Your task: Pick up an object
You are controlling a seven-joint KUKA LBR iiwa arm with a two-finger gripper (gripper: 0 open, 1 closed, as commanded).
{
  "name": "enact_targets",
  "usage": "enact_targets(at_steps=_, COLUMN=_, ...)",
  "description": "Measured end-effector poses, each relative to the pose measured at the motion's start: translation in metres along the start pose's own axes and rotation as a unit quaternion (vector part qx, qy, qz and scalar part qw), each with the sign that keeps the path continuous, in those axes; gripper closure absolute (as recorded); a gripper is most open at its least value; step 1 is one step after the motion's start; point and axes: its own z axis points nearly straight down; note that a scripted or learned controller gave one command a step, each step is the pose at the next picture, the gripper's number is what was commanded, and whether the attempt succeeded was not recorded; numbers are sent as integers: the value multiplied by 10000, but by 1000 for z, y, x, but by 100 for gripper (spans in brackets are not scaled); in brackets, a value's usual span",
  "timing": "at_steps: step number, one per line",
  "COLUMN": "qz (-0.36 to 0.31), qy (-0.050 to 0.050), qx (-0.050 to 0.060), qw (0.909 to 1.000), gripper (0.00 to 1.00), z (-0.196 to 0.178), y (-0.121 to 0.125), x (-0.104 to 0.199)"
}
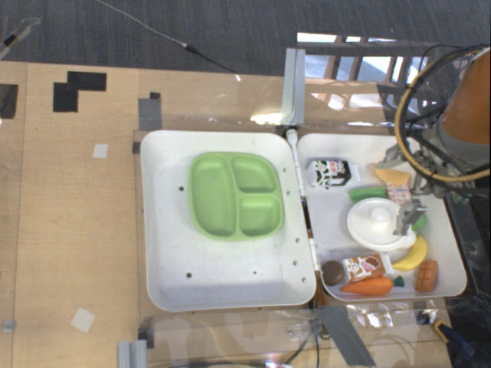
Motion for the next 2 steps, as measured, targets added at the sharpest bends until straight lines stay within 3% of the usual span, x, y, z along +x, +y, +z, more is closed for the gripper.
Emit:
enact_targets(at_steps=1, qz=-252, qy=-19, qx=10, qw=9997, gripper=0, z=109, y=-17, x=-9)
enact_targets(at_steps=2, qz=161, qy=206, qx=21, qw=9997, gripper=0, z=109, y=18, x=-79)
